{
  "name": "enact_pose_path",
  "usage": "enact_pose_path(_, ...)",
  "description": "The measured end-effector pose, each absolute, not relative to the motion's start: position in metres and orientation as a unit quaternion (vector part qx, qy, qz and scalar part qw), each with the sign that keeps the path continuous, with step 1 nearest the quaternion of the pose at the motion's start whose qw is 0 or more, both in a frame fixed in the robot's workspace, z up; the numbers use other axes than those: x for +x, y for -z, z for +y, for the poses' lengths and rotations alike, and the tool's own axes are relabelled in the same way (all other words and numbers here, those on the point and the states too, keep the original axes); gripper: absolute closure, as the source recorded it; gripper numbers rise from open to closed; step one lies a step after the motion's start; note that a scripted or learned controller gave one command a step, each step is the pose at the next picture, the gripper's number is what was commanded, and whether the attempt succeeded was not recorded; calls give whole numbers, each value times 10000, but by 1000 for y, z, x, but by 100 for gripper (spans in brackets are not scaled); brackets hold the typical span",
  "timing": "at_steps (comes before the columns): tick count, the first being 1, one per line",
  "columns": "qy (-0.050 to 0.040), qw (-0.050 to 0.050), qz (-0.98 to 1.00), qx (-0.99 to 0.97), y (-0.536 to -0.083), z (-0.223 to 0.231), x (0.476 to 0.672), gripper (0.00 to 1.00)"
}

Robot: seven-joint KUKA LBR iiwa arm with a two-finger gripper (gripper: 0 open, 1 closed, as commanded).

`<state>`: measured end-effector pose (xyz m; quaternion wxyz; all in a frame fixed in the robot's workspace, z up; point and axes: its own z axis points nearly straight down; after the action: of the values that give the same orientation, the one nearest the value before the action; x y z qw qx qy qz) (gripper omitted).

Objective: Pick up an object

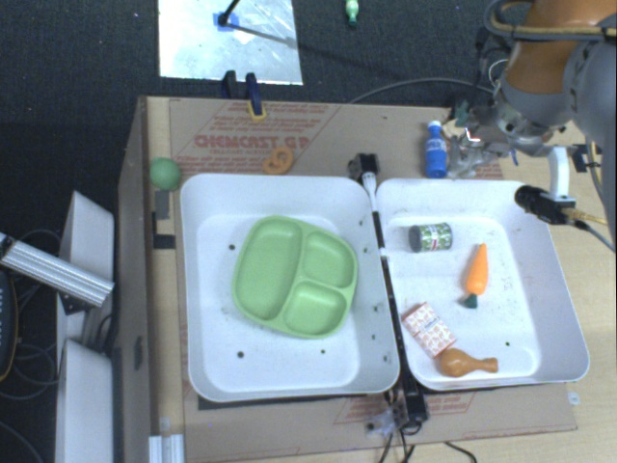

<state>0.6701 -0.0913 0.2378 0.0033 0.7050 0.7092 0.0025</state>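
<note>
Bench (241, 128) filled most of the frame, brown board with red print, dark floor around it. Two shallow white bins sat on it side by side, touching along the centre: left bin (207, 355) at centre-left, right bin (554, 316) at centre-right. Arm (564, 41) was at the upper right of the frame, orange band at the top edge, grey wrist below it, above the back rim of the right bin. Gripper (469, 152) hung just past that bin's upper edge, next to a blue bottle (436, 149) standing on the bench outside the bin; fingers were blurred and cluttered, so I could not tell if they were spread or pressed together, and nothing showed between them. Green divided plate (294, 276) lay flat in the middle of the left bin, three compartments. Shiny sheet (229, 27) lay at the upper left of the frame on the floor. Right bin held four small things, all apart from each other: a carrot (475, 270) right of centre, tilted near upright; a drumstick-shaped brown toy (465, 362) near the front rim; a red-and-white patterned box (428, 328) at lower left, just above the drumstick; a small can (430, 236), probably lying on its side, toward the back. Green ball (165, 173) sat at the bench's left edge. Small green item (352, 7) lay on the floor at top centre.
</note>
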Motion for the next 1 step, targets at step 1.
enact_pose_path(1, -10, 16, 7089, 7053, -236, -91, 669, 0)
